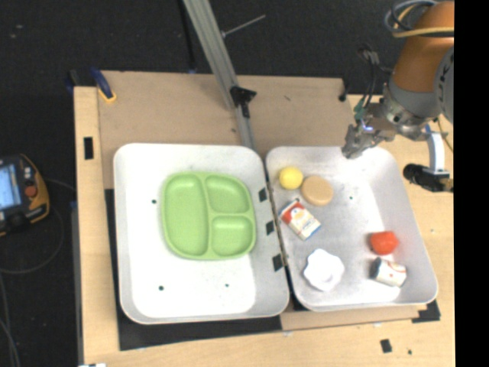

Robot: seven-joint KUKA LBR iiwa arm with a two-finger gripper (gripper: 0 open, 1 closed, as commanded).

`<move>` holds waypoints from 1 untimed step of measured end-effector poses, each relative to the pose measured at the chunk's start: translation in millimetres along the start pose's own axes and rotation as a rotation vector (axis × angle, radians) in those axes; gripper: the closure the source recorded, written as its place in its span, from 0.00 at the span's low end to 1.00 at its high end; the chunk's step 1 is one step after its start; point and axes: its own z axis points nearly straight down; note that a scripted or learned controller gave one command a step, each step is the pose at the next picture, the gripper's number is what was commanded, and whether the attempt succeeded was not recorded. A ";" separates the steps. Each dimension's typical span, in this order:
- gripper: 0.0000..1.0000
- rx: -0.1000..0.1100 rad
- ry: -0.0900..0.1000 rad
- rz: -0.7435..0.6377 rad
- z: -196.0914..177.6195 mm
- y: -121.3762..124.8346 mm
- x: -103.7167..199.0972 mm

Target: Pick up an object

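Note:
The right bin point(359, 205) holds a yellow ball point(290, 177), a tan round disc point(318, 190), a red and white carton point(300, 220), a white crumpled object point(324, 270), a red round object point(384, 241) and a small white and red can point(388, 272). My gripper point(354, 145) hangs over the bin's far right rim, above and right of the tan disc. Nothing shows between its tips.
A green three-compartment tray point(208, 215) lies in the left bin point(137, 235). A grey metal bar point(218, 60) slants down from the top toward the gap between the bins. A handheld device point(17, 189) sits at the far left.

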 end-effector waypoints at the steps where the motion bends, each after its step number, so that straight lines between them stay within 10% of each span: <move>1: 1.00 0.000 0.000 0.000 -45.8 1.3 -1.6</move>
